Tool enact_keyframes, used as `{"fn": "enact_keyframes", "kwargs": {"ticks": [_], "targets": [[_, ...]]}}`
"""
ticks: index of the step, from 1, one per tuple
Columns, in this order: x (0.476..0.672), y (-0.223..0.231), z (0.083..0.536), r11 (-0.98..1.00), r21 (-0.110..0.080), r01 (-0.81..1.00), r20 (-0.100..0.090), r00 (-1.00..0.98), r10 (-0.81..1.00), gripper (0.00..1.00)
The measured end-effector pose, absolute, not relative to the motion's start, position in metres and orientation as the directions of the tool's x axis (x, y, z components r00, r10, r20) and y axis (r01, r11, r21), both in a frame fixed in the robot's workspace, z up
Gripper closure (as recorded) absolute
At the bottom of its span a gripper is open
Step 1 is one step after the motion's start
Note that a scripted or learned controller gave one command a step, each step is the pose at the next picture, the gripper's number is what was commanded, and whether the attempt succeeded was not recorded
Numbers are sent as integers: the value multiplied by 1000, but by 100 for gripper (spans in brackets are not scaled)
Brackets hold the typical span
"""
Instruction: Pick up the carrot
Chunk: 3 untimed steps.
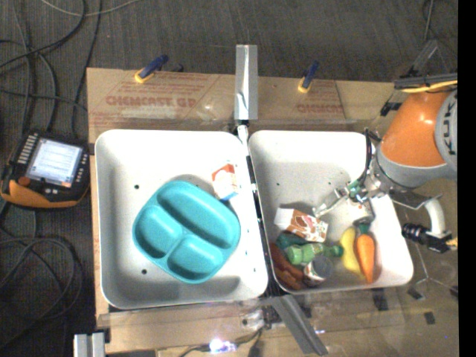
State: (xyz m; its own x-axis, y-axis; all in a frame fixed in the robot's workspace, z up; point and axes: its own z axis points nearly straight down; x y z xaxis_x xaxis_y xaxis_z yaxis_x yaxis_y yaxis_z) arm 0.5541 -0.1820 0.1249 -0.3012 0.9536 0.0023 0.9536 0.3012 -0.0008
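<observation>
Carrot (365, 253) lies unlifted by right bin's (297, 146) right wall. Pincer (332, 201) hovers beside it, open, empty. Grasp and lift remain.

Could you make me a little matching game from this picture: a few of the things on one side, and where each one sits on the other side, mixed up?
Things:
1. carrot
2. blue tray
3. handheld screen
4. gripper

Places:
A. in the left bin
B. on the floor left of the bench
C. above the right bin's middle
D. near the right bin's right wall, beside a yellow toy

Pairs: 1-D, 2-A, 3-B, 4-C
</observation>
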Motion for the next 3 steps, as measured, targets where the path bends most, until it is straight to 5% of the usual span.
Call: {"fn": "enact_keyframes", "kwargs": {"ticks": [1,2,3], "targets": [[526,-198,109,668,52,742,-35,-667,744,0],[488,-210,130,777,8,630,7,-777,630,0],[495,-217,93,997,4,71,-23,-997,71,0]]}}
